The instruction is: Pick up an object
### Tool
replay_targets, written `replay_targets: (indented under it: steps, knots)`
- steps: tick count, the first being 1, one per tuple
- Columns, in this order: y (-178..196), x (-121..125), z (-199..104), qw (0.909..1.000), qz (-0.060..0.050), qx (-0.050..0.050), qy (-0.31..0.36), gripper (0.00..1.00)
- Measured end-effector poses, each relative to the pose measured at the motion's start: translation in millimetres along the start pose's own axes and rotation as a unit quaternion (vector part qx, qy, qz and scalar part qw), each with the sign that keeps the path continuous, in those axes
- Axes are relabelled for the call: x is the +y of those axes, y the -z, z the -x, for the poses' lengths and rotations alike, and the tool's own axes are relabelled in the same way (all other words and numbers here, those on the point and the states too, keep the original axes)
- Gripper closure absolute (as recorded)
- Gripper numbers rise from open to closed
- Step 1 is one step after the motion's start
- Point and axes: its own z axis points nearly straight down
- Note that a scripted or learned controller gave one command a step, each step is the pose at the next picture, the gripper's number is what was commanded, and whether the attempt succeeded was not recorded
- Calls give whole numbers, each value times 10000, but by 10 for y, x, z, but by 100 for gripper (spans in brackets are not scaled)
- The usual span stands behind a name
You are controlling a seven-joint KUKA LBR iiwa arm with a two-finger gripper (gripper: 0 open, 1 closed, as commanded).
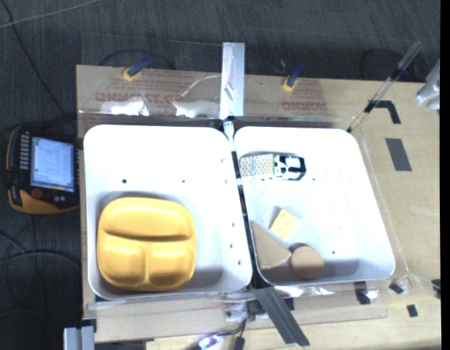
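Observation:
A large yellow moulded foam block [146, 242] lies in the front of the left bin [159, 144]. In the right bin [341, 188] a small yellow wedge [284, 223] lies near the middle. A tan round piece [306, 261] rests at the front wall, beside a brown flat wedge [269, 248]. A patterned black-and-white packet [272, 166] lies at the back left of that bin.
A handheld controller with a lit screen [44, 170] sits on the floor left of the bench. Clamps and tape hold a clear sheet along the back edge [210, 93]. A metal upright [233, 79] stands behind the divide between the bins.

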Motion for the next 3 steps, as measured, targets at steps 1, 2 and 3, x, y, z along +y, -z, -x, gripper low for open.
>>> replay_targets:
  steps: [1,2,3]
  knots:
    - [91,7,-10,10000,0,-19,9,100]
    - [182,14,-19,10000,-1,-39,14,100]
    - [-275,-502,62,9999,4,65,-118,100]
